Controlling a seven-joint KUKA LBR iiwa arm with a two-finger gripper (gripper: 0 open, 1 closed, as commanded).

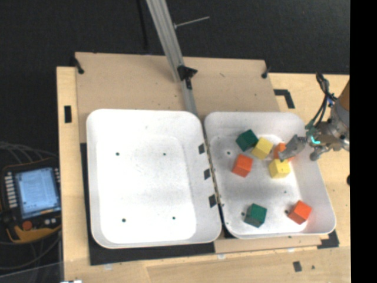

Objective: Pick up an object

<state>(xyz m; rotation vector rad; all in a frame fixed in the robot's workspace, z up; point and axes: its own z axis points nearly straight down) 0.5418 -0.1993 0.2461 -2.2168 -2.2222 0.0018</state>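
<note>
bins [144, 175]: white, faintly grey-speckled
upper cubes: green [247, 139], yellow [263, 148], orange [242, 165], yellow [279, 168]
lower cubes: green [255, 214], orange [300, 211]
bench [129, 81]: pale tan

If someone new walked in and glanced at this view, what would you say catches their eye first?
Most likely the bright blocks scattered in the right bin: a green block, a yellow block and an orange block cluster near its top, with another green block and orange block nearer its bottom edge. Next, the gripper reaching in from the right, over the upper cluster.
</note>
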